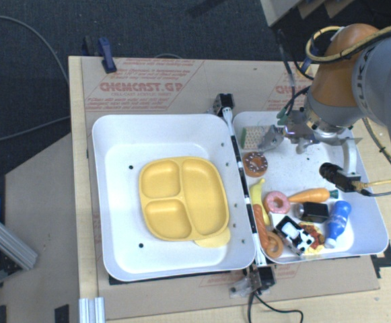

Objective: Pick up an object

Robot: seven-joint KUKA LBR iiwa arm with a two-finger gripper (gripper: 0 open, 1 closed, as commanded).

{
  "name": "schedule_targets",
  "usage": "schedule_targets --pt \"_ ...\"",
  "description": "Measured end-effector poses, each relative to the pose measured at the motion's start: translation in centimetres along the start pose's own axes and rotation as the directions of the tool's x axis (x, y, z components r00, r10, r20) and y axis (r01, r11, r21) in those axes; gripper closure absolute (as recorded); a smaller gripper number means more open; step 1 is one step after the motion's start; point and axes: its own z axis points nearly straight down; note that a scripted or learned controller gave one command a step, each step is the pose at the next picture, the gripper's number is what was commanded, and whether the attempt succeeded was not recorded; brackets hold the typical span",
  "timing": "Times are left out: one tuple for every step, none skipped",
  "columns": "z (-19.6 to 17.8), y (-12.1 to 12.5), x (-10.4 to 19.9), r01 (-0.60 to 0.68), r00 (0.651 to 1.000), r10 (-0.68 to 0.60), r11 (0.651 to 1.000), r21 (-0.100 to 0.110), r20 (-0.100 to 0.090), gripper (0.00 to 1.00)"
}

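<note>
My gripper (pixel 287 140) hangs over the back part of the right bin (pixel 367 200), its two fingers spread apart with only white bin floor between them. Toy food lies in that bin's front half: a chocolate donut (pixel 254 163), a banana (pixel 258 194), a pink donut (pixel 276 202), a carrot (pixel 309 195), a black block (pixel 314 212), a blue bottle (pixel 338 221), a brown pretzel (pixel 271 243) and a black-and-white toy (pixel 293 233). The chocolate donut lies just in front and to the left of the gripper. Nothing is held.
The left bin (pixel 114 180) holds a yellow divided plate (pixel 182 198). A greenish mesh piece (pixel 252 138) lies at the right bin's back left corner. A black part with a cable (pixel 336 175) hangs from the arm over the bin's right side.
</note>
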Motion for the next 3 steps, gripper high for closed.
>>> schedule_targets --pt "5.4 -6.6 -5.5 -0.002 1.000 0.002 1.000 0.003 0.001 0.00" --pt "5.4 4.7 -0.1 -0.001 1.000 0.001 1.000 0.005 0.001 0.00" --pt "5.4 -2.3 0.1 -0.002 1.000 0.002 1.000 0.003 0.001 0.00"
